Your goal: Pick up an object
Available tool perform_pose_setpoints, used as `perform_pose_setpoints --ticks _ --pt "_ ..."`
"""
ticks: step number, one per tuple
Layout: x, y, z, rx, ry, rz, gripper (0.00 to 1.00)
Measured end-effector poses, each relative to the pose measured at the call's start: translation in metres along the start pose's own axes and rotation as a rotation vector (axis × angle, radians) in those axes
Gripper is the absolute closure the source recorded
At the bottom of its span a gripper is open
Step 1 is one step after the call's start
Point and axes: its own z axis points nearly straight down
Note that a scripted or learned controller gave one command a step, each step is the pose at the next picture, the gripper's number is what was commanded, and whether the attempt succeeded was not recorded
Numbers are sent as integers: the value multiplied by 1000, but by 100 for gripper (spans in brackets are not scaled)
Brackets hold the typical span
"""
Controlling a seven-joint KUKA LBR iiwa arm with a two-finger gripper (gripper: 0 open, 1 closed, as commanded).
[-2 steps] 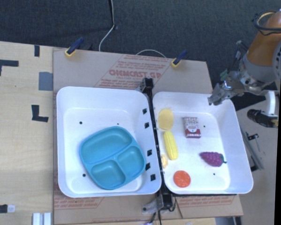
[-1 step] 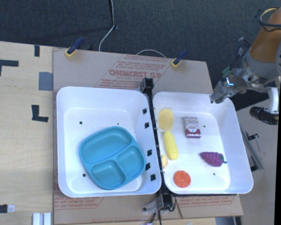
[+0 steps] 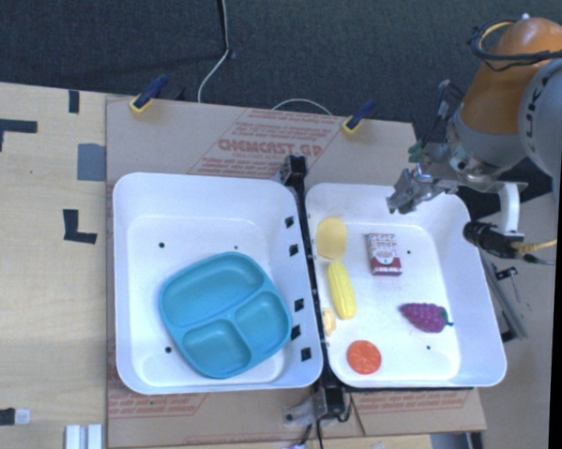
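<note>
The gripper (image 3: pixel 406 199) hangs over the bin's far rim; I cannot tell its grip. The small carton (image 3: pixel 384 253) lies flat just below, so it may slip away.

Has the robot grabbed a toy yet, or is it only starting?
Only starting, it looks like. Nothing is done: the lemon, corn, carton, grapes and orange disc all lie in the right bin. The gripper hangs over that bin's far edge, with no toy seen in it. Left to do: reach down to a toy, grip it and lift it.
</note>
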Motion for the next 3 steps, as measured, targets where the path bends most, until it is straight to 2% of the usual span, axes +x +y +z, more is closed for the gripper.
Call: perform_pose_setpoints --ticks 1,3 --pt "48 5 5 -1 0 0 100" --pt "175 -2 10 -1 1 -2 100"
